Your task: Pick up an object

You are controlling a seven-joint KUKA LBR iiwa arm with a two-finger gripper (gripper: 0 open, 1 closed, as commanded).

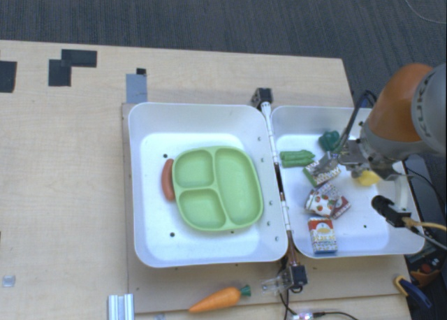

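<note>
In the right bin, my gripper hangs low over a small silvery packet near the bin's middle. A light green pod-shaped piece lies just left of it. A dark green piece sits behind it. Half hidden under the wrist on the right is a yellow piece. In front lie a red and white packet and a second packet. Nothing is visibly lifted.
The left bin holds a green three-part plate with a red sausage along its left side. A toy carrot lies on the bench in front of the bins. The metal divider runs between the bins.
</note>
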